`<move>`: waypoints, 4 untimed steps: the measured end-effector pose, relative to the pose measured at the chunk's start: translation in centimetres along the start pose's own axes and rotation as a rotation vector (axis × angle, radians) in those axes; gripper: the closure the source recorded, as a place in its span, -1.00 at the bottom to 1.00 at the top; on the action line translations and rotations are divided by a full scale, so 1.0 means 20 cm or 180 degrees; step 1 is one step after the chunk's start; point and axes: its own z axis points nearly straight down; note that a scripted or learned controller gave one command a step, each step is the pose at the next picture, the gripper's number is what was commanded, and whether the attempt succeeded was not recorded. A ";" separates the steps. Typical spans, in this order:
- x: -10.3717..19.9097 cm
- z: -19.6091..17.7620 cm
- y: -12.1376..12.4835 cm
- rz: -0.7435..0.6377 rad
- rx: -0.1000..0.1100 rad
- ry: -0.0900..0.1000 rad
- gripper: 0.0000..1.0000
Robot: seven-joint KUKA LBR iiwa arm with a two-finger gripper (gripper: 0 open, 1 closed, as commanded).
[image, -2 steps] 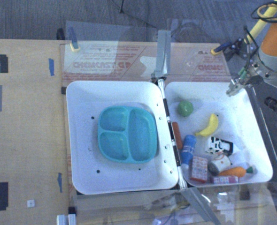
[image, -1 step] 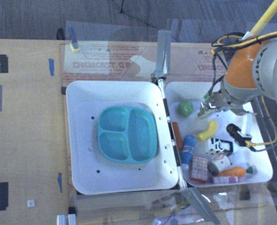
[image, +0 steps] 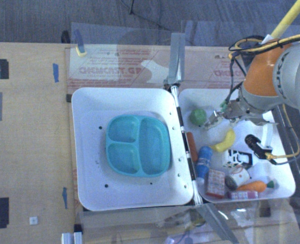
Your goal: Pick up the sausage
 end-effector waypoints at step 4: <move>-0.33 -0.01 -0.38 0.0724 -0.0001 0.0030 -1.00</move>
